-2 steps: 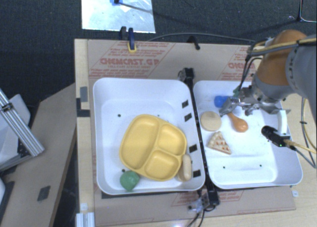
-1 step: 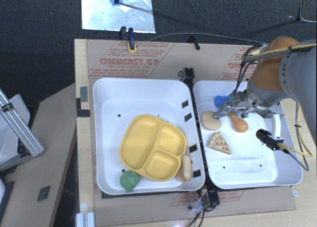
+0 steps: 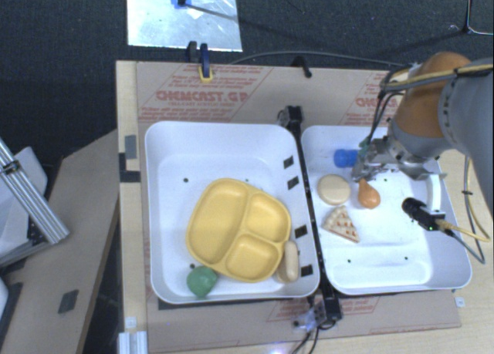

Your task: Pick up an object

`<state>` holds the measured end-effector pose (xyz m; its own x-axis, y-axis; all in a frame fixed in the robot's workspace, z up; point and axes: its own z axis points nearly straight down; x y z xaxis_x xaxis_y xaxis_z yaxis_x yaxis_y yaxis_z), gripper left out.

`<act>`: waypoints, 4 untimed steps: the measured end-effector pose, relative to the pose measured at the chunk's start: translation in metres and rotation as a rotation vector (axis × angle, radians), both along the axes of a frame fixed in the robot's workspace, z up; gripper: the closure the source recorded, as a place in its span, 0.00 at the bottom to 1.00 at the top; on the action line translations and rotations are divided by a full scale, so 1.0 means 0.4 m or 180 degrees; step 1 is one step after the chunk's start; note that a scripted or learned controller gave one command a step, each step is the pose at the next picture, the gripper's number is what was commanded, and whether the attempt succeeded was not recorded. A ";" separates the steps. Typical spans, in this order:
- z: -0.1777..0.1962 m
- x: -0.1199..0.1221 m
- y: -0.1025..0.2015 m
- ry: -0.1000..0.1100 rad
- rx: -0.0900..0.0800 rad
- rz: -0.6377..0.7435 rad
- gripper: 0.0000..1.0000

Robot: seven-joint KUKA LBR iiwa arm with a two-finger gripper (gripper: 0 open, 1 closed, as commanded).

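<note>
A wooden counter [image 3: 100,190] on dark carpet carries a printed cardboard sheet [image 3: 231,90] and two white bins side by side. The left bin [image 3: 174,152] holds one yellow divided plate [image 3: 239,229], one green ball [image 3: 202,281] at its near corner and one pale bread roll [image 3: 290,261]; the right bin [image 3: 386,268] holds one round cracker [image 3: 334,189], one waffle wedge [image 3: 341,224], one blue piece [image 3: 344,158] and one orange pear-shaped toy [image 3: 369,194]. The tool [image 3: 366,170] hangs at the far side of the right bin, just above the orange toy's tip; whether it is spread or pinching anything cannot be told.

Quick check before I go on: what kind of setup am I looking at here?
Most likely a lab bench for robot pick-up trials: two white bins side by side on a protective-papered board, toy food such as a yellow divided plate and a waffle wedge, and the gripper reaching in.
</note>
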<state>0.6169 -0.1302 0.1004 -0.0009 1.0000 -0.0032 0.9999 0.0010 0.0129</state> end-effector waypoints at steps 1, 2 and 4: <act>0.110 0.010 -0.003 0.0022 0.0006 0.0009 1.00; 0.266 0.029 0.004 0.0018 0.0005 0.0015 1.00; 0.343 0.019 0.153 0.0041 0.0016 0.0028 1.00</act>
<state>0.6243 -0.0689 0.2375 -0.0097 1.0000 0.0020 1.0000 0.0097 0.0002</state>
